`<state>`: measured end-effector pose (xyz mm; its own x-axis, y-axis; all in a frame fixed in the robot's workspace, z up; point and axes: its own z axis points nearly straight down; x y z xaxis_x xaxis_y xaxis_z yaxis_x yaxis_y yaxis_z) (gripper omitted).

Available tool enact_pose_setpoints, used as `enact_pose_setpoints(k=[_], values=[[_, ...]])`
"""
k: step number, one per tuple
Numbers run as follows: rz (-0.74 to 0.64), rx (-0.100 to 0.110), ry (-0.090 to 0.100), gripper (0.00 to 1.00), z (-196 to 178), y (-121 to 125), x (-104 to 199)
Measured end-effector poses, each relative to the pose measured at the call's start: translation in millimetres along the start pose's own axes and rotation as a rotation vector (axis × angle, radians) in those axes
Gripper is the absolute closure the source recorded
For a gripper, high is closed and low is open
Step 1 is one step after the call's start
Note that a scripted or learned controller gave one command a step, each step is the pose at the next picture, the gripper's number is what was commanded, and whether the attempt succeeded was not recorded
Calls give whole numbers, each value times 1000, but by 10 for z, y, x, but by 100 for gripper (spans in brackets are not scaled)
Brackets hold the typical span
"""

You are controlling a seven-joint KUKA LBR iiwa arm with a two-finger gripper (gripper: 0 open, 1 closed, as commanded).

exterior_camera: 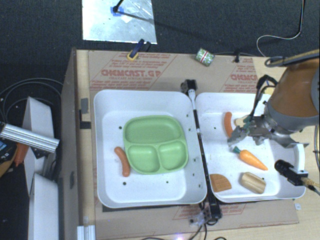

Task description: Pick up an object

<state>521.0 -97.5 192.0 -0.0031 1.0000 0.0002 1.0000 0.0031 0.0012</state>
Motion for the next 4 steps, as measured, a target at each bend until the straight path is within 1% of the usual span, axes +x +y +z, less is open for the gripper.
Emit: enact_pose_setpoints(k=[1,2,3,4], values=[[2,-1,-1,0,1076,181,-430],[1,-2,0,100,974,187,-426],[1,-2,0,0,975,186,-426],[-1,-5,-2,0,516,1028,-505]])
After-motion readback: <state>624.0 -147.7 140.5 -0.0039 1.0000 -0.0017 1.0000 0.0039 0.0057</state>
